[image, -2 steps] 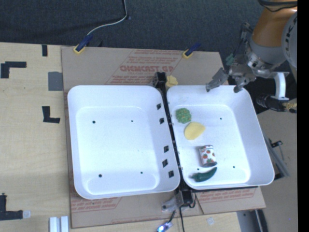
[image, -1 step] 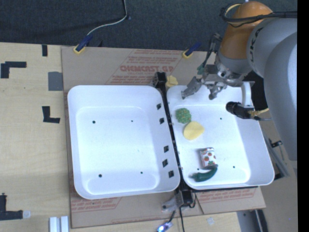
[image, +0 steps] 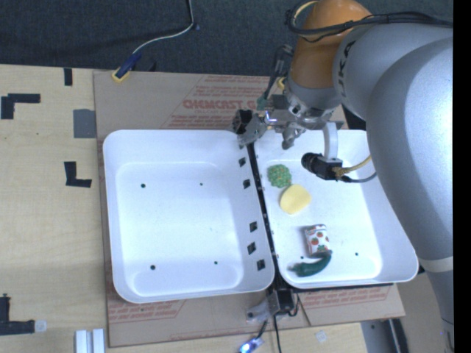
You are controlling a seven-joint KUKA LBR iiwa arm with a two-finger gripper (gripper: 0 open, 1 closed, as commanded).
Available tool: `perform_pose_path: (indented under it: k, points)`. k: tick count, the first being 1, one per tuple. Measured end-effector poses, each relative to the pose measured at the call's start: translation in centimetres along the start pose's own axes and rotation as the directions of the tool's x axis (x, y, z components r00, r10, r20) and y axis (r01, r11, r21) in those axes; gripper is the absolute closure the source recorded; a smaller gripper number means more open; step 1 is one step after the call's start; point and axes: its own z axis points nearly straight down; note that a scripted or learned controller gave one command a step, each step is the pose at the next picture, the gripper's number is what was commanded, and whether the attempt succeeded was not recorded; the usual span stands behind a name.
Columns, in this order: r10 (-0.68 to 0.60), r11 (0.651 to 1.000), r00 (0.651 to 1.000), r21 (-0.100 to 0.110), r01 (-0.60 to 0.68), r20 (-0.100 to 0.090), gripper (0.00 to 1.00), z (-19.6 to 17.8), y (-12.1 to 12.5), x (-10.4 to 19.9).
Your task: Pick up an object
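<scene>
We see the gripper [image: 274, 127] hanging over the far end of the right bin [image: 368, 219], close to the divider where the two bins meet, below the arm's orange band [image: 324, 31]. Whether it is open or closed we cannot tell, since the wrist hardware hides that part, and we see nothing held in it.

Nearest to it, just toward the camera, lies a small green bumpy object [image: 279, 174] on the bin floor. Just beyond that sits a yellow rounded object [image: 294, 199]. Further toward the near end we find a small white box with red spots [image: 316, 239], and touching its near side a dark green curved object [image: 313, 266]. All four lie well clear of the gripper.

The left bin [image: 129, 219] sits beside them on a cardboard sheet [image: 176, 101].
</scene>
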Motion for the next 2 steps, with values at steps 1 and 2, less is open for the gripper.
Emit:
perform_pose_path:
  k: [1, 2]
  points:
    - [0.006, 1.0, 1.0, 0.0, -0.006, 0.002, 1.0, -1.0, 0.0, -0.5]
    - [0.001, 1.0, 1.0, -0.012, -0.001, 0.0, 1.0, -12.2, 0.3, 6.6]
